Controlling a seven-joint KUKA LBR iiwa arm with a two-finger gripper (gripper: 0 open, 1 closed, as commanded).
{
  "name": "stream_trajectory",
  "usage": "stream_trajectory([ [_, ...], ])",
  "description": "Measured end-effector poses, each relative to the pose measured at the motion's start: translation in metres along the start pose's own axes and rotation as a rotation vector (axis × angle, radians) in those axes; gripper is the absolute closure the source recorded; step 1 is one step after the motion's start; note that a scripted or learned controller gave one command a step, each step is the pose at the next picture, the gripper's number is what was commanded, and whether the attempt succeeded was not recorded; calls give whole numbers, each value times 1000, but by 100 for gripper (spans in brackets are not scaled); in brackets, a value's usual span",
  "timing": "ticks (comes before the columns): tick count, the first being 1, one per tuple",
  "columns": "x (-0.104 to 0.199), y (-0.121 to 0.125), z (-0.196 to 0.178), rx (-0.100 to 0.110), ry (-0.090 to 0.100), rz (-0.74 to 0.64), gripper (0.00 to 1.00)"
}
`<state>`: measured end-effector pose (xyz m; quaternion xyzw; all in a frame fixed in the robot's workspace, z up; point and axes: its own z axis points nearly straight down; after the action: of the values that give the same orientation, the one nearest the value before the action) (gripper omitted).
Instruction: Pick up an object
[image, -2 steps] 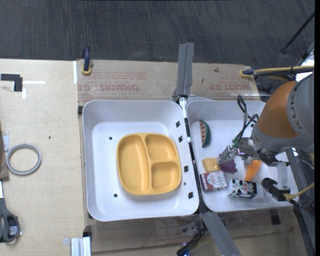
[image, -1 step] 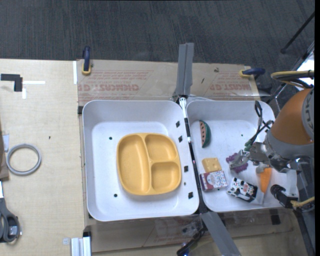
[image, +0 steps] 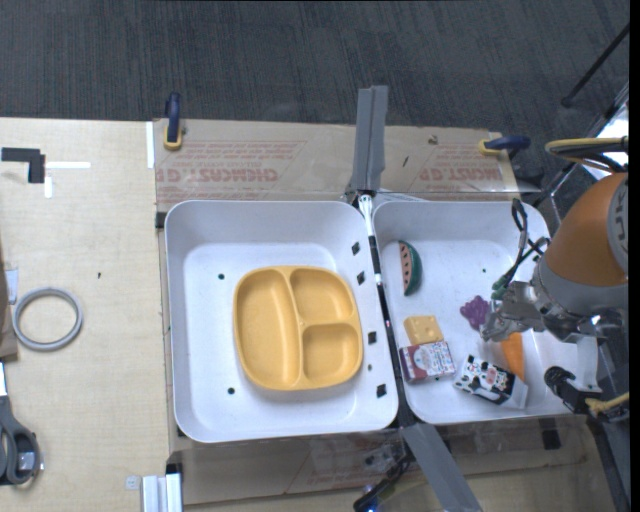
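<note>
The orange object, partly hidden by the arm, lies in the right white bin on the table, just beneath the end effector; whether that has closed on anything cannot be told. Nearby in the same bin sit a purple piece, a yellow cheese-like block, a watermelon slice toy and two small printed packets. The left white bin holds a yellow three-compartment plastic plate.
</note>
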<state>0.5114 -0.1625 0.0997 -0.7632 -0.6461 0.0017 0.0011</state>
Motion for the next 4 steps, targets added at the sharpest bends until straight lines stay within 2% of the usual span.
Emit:
stream_trajectory([
  [1, 0, 0, 0, 0, 0, 0, 0],
  [2, 49, 33, 8, -2, 0, 194, 0],
  [3, 49, 33, 0, 2, -2, 191, 100],
  [4, 49, 33, 0, 2, -3, 191, 0],
])
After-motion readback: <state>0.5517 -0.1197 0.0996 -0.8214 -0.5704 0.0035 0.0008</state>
